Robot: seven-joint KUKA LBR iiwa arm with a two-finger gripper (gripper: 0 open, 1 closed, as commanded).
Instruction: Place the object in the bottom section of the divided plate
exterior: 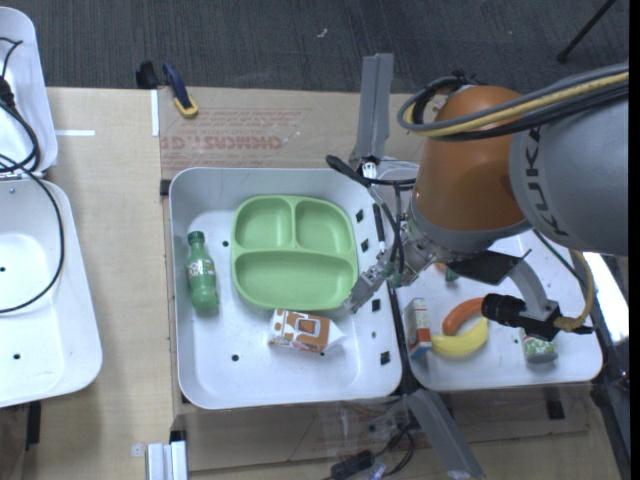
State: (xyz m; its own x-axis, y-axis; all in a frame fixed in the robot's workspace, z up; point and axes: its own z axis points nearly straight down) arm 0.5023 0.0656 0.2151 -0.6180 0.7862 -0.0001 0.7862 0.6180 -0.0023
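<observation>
Nearest the camera, a small orange-and-white carton [299,330] lies on its side on the floor of the left white bin [190,298], just below the green divided plate [295,251]. That plate rests flat in the middle of the bin, its wide bottom section toward the carton and two smaller sections above. A green bottle [202,273] lies left of the plate, near the bin wall. Over the bin's right edge, the end effector [375,276] hangs beside the plate's lower right corner; its fingers are small and partly hidden under the orange wrist, so whether they are apart or closed is not clear, and nothing can be seen between them. Across in the right bin [500,368], a banana [461,342], an orange-red piece [461,313] and another small carton [417,326] sit close together.
</observation>
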